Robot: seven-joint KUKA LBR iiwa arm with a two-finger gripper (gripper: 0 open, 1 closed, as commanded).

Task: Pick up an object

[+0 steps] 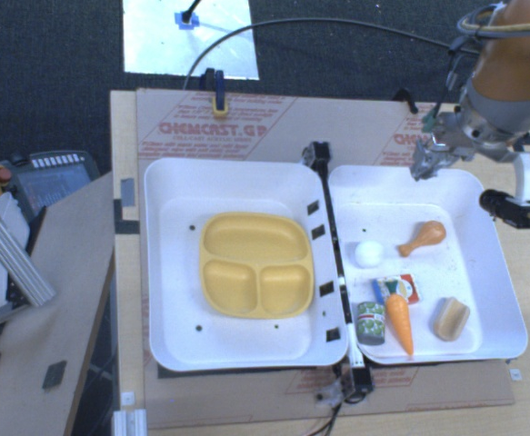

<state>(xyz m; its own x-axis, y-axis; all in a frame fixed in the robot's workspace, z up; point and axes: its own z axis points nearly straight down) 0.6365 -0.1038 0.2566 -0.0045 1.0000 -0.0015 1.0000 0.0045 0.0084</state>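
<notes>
Camera view from above the tabletop [83, 243]: two shallow white bins sit side by side on a printed cardboard sheet [265, 121]. The left bin [169, 207] holds a yellow three-compartment tray [255, 263], lying flat near its middle. The right bin [483, 243] holds the loose objects: a white ball [368, 253] near the divider, an orange-tan drumstick-shaped toy [424, 237] to the ball's right, a small red-and-green packet [398, 288] below them, a green-labelled can [371, 322] at the lower left, an orange carrot [399, 322] just beside the can with its tip toward the bin's near edge, and a tan bread-like block [451, 319] at the lower right.

The grey arm with its orange band [515, 48] reaches in from the right, and its gripper [425, 162] hangs over the far rim of the right bin, well apart from every object. Nothing is visible between its fingers; how far they are parted cannot be told at this angle. A black cable [337, 27] runs across the dark floor behind the bins.
</notes>
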